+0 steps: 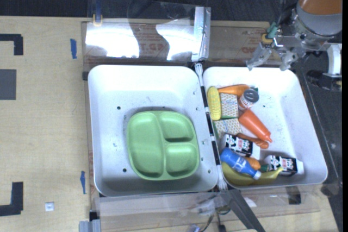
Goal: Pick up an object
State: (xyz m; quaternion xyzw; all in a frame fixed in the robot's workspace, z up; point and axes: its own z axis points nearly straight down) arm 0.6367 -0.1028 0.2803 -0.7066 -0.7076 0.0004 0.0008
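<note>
Far to the left of the gripper point(270, 57) and below it, the green divided plate point(162, 143) lies alone in the left bin point(103, 84). It is broad, flat and low, so a two-finger grasp would probably slide off its rim.

Closer in, below and left of the gripper, the likely targets crowd the left half of the right bin point(304, 133): a corn cob point(213, 104) against the dividing wall, a small round-lidded jar point(249, 97), an orange carrot point(254, 124), two cow-patterned cartons point(238, 144), a blue bottle point(240, 164) and a banana point(247, 177). They touch and overlap. A descent into the pile may pinch two things at once, or nudge one aside and close on nothing. The rounded carrot and bottle could roll or squirt out of a pinch.

The gripper hangs over the back rim of the right bin with its fingers spread wide and nothing between them. Coming straight down from there, it risks striking the rim.

The cartons show black-and-white patches, but no brand or writing is legible; the jar's label is too small to read.
</note>
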